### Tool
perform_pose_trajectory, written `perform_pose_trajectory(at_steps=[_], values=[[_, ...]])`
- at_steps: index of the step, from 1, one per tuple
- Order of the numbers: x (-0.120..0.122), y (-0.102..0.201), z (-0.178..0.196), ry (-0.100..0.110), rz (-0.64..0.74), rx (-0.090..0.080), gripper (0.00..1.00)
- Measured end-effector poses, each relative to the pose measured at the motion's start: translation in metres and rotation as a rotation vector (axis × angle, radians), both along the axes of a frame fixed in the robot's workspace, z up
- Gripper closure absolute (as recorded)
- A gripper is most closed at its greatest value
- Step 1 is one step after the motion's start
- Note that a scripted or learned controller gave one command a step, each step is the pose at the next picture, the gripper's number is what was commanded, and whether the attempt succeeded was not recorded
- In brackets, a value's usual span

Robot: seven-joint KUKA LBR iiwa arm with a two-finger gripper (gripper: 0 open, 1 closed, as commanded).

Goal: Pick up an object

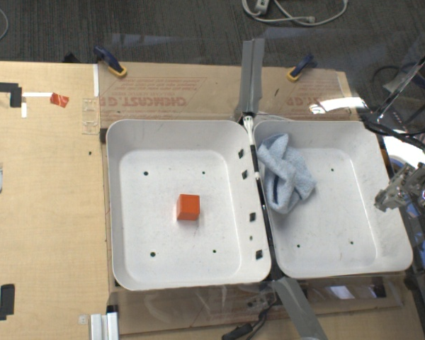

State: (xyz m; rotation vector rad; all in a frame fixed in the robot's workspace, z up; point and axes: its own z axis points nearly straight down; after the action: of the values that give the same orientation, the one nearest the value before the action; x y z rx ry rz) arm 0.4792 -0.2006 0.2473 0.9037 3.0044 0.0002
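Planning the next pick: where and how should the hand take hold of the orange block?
Probably from straight above, closing on two opposite flat side faces of the orange block. It sits flat on the left bin floor, apart from every wall.

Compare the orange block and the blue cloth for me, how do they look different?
The orange block is a small, rigid cube with sharp edges; the blue cloth is larger, soft and crumpled. The block sits near the middle of the left bin, apart from its walls; the cloth lies in the right bin, bunched against its left wall. Both rest untouched on a white bin floor.
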Motion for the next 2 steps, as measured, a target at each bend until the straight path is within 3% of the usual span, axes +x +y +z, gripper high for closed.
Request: perform_pose_trajectory(at_steps=[1, 2], values=[[0.028, -0.011, -0.013, 0.001, 0.290, 0.000, 1.00], [-0.001, 0.022, -0.105, 0.003, 0.168, 0.001, 1.00]])
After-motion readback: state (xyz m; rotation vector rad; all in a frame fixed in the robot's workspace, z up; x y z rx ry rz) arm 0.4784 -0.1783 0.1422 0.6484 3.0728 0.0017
